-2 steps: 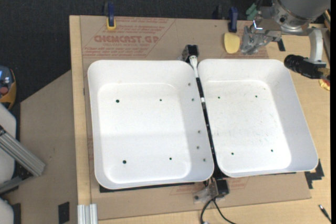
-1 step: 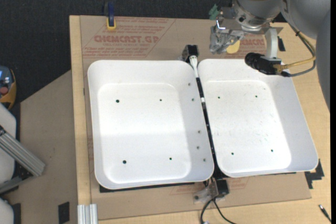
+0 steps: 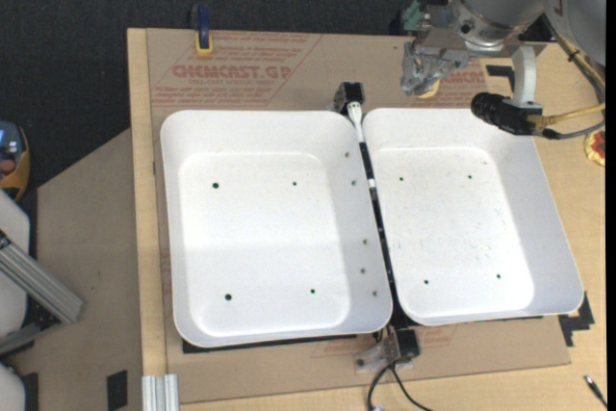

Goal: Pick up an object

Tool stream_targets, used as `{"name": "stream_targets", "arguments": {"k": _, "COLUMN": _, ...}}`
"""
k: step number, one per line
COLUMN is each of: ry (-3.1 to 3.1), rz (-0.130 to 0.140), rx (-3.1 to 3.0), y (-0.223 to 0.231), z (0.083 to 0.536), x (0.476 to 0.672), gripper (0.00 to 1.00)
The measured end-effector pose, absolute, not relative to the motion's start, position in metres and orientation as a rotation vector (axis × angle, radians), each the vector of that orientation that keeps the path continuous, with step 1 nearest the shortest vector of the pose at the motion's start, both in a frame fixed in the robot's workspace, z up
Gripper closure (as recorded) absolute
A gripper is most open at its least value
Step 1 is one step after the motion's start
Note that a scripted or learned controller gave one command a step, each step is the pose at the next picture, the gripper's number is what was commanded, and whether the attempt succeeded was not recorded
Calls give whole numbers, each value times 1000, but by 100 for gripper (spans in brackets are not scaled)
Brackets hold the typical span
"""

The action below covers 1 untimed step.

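Above the far rim of the right bin (image 3: 539, 207), end effector (image 3: 423, 84) hangs raised with a small yellowish object (image 3: 429, 89) at its tips, apparently grasped between the fingers, hard to confirm. Likely lifted clear for the pick. Left bin (image 3: 183, 207) sits alongside on bench (image 3: 144, 159).

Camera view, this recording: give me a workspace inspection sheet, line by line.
Surface: brown board bearing printed lettering, on a dark floor.
Job's things: left bin and right bin side by side; a small yellowish item shows at the gripper's tip.
Clutter: blue-and-yellow clamp at the board's far edge.
Gripper: gripper above the board, behind the right bin.
Cables: cable at the near edge.
Surroundings: metal rail at left.
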<state>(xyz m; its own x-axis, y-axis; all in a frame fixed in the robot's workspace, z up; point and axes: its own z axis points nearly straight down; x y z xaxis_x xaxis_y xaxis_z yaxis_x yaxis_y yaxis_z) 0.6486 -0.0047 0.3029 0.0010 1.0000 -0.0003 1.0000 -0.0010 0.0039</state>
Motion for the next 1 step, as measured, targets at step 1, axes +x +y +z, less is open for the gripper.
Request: {"name": "stream_targets", "arguments": {"k": 1, "ry": 2229, "rz": 5, "rx": 2213, "y": 87, "z": 273, "x": 667, "gripper": 100}}
